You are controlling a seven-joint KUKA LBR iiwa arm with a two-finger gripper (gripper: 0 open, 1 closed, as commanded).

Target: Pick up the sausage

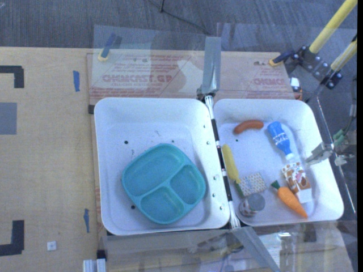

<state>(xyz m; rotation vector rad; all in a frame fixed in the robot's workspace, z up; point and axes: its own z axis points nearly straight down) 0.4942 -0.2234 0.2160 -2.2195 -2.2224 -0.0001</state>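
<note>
Two white bins side by side on bench. Left bin (113, 123): teal divided plate (163, 183), three compartments, sitting toward near-right corner. Right bin (317, 123): blue bottle (280, 137) lying toward far right, small printed carton (296, 178) just below it, carrot (291, 201) at near right. Yellow corn cob (229, 162) along left wall, checkered cracker (252, 183) beside it, grey can (252, 204) at near edge.
</note>
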